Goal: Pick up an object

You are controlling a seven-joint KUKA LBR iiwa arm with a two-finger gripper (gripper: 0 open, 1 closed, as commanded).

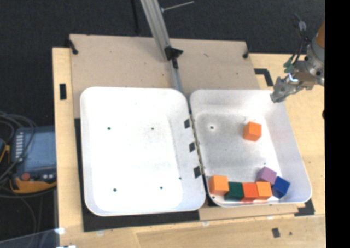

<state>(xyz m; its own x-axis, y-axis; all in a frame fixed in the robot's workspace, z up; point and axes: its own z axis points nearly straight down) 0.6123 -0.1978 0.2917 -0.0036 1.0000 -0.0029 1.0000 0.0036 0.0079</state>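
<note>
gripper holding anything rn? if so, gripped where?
Nothing held. The gripper sits at the right bin's upper right corner with no block between its fingers. The nearest block, the lone orange cube, lies apart on the bin floor.

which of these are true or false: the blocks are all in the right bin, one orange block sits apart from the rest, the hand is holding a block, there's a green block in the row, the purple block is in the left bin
1. All the blocks lie in the right bin. True.
2. One orange block sits alone, apart from the row along the near wall. True.
3. The hand holds a block. False: it hangs at the right bin's far right corner with nothing between its fingers.
4. A green block lies in the row. True: it sits between two orange ones.
5. The purple block is in the left bin. False: it is in the right bin, beside the blue block.
</note>
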